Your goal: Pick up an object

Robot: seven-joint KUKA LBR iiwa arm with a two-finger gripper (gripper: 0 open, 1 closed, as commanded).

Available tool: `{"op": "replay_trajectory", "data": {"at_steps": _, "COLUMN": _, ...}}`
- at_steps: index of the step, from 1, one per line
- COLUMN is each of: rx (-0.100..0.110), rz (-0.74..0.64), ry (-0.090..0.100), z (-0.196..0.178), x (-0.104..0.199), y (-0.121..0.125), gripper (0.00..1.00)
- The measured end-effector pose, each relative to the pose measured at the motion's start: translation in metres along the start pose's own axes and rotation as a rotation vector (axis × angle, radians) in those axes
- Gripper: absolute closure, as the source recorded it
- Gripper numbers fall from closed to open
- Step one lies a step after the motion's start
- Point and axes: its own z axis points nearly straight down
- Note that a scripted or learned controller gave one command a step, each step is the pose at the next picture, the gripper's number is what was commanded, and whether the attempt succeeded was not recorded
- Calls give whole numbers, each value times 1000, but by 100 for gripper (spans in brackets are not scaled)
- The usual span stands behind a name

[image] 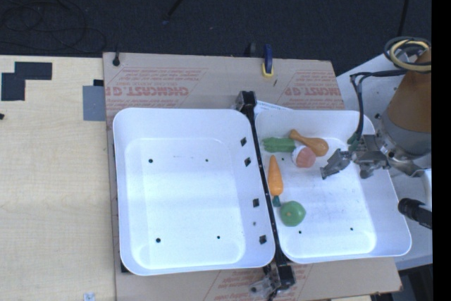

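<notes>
A wooden tabletop (56, 173) carries a brown cardboard sheet, and on it sit two shallow white bins side by side, touching along a black clipped seam. The left bin (127, 151) holds nothing to pick. The right bin (366, 240) holds every object, all gathered on its side toward the seam.

The grey arm (412, 109), with its orange band, comes in over the tabletop's right edge. Its gripper (338, 164) hangs low over the right bin's far half, fingers somewhat apart with nothing between them.

The objects, largest first: an orange carrot (275, 176) lying along the seam wall; a tan, pear-shaped gourd (310, 144) near the bin's far side; a green cucumber-like piece (279, 145) just beside the gourd, toward the seam; a green round fruit (292, 212) with a dark stem, apart from the rest toward the near side; and a small pinkish round piece (305, 158) touching the gourd and nearest the gripper.

Likely risks: the pink piece is small and rounded, so closing fingers may squirt it sideways or close on air. Because it touches the gourd, a descent slightly off centre could strike both and scatter them. The carrot lies so close to the seam wall that a finger probably cannot get between them.
</notes>
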Motion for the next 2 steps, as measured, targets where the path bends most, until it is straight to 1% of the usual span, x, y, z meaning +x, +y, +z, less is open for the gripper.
{"op": "replay_trajectory", "data": {"at_steps": 1, "rx": -17, "rz": 2, "ry": -8, "z": -170, "x": -52, "y": 18, "gripper": 0}}
{"op": "replay_trajectory", "data": {"at_steps": 2, "rx": 10, "rz": -11, "ry": 7, "z": -77, "x": 82, "y": 8, "gripper": 0}}
